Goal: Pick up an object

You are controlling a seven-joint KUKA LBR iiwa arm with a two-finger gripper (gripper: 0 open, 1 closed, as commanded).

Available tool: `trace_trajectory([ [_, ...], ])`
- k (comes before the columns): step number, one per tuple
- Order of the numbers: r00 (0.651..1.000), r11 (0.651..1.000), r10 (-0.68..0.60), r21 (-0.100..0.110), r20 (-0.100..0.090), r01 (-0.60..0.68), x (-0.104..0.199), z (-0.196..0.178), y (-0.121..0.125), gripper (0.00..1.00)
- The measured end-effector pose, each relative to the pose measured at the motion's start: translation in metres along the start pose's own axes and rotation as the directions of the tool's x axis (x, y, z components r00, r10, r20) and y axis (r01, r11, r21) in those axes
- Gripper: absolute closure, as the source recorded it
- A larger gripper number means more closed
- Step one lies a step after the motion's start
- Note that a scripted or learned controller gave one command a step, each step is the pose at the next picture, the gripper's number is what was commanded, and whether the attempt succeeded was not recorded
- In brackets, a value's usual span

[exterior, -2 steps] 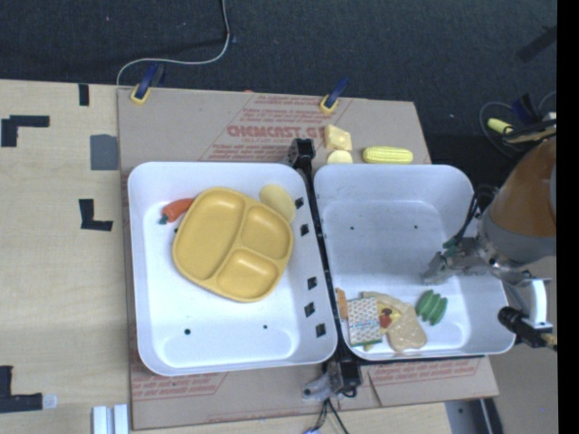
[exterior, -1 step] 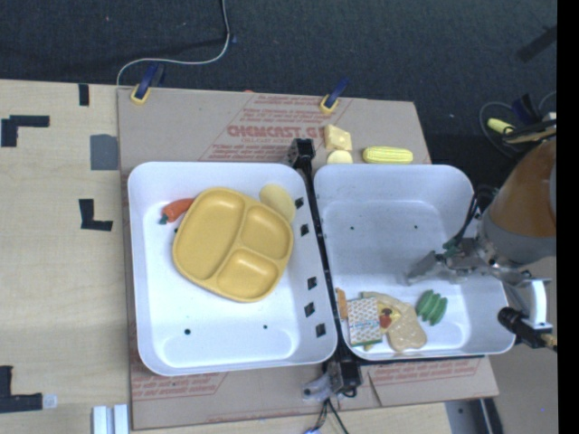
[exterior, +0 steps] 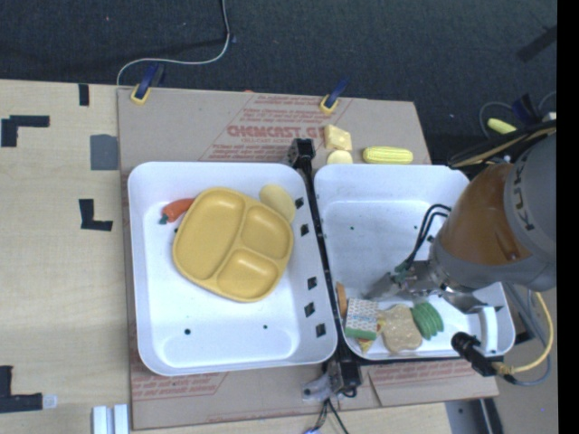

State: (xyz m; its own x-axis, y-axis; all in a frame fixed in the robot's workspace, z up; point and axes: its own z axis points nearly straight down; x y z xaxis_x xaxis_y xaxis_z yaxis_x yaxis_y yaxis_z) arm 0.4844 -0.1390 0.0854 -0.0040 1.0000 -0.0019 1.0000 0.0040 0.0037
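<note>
**Hand low in the right bin, above the toys**

The hand (exterior: 418, 283) hovers in the right bin (exterior: 380, 183); its opening I cannot tell. Cookie (exterior: 401, 329) and green piece (exterior: 427, 318) lie just below. Centre over one, descend straight.

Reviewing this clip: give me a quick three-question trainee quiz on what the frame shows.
1. True or false: the yellow divided tray lies in the left bin.
2. Which bin is the gripper over? A left, B right.
3. Fill in: the corn cob lies ____ both bins, on the cardboard.

Key: 1 true. 2 B, the right bin, above the green item and the tan item. 3 outside.
</note>
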Motion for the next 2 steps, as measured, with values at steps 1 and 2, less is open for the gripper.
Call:
trace_trajectory([
  [1,1.000,1.000,0.008,-0.003,0.006,-0.008,-0.090,-0.058,0.030,0.00],
  [2,1.000,1.000,-0.003,0.002,0.000,0.003,-0.017,0.003,0.086,0.00],
])
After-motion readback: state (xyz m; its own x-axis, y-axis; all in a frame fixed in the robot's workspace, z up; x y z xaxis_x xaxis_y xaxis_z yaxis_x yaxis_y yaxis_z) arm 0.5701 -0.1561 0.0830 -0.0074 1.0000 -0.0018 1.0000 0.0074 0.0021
